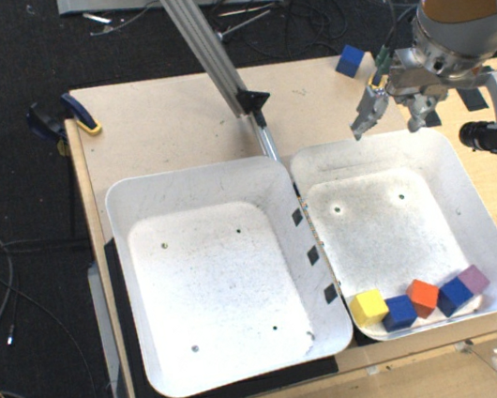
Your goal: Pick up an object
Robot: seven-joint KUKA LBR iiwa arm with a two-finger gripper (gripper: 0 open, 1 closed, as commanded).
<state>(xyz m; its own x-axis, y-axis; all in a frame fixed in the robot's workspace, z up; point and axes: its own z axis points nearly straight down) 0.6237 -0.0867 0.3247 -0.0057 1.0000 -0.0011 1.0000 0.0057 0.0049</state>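
Observation:
My gripper [393, 118] hangs over the far edge of the right bin [477, 200], its two fingers spread apart with nothing between them. Along the near wall of that bin lie several blocks in a row: a yellow block [368, 305], a blue block [399, 312], an orange block [423, 295], a second blue block [454, 294] and a purple block [473, 279]. They sit far below the gripper in the view. Another blue block [351, 60] rests on the bench behind the bins, to the gripper's upper left.
The left bin [150, 287] lies beside the right one. A slanted metal pole [207, 43] reaches down to the seam between the bins. A blue-and-yellow clamp [72, 115] grips the bench's far left corner. Cables run across the dark floor.

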